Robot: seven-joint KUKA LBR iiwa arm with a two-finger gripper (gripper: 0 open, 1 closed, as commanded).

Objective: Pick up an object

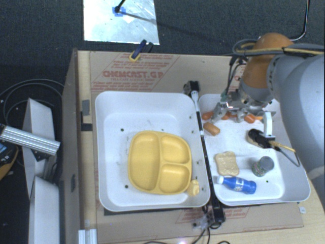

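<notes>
Gripper (pixel 234 110): upper right of frame, low over right bin (pixel 294 187); finger state cannot be told. Yellow tray (pixel 160 161): left bin (pixel 109 136), centre.

Robot arm (pixel 299 80): broad smooth grey casing; rounded orange band (pixel 264 60) above wrist; thin dark cables looped beside band; metallic silver gripper (pixel 234 111) assembly below wrist.

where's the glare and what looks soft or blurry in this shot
Camera view: the strongest glare is on the shiny foil sheet above the bench; the white bins look bright and slightly washed out; the arm's grey body at right is large and soft; the gripper and the small orange pieces beneath it lack crisp edges.
</notes>
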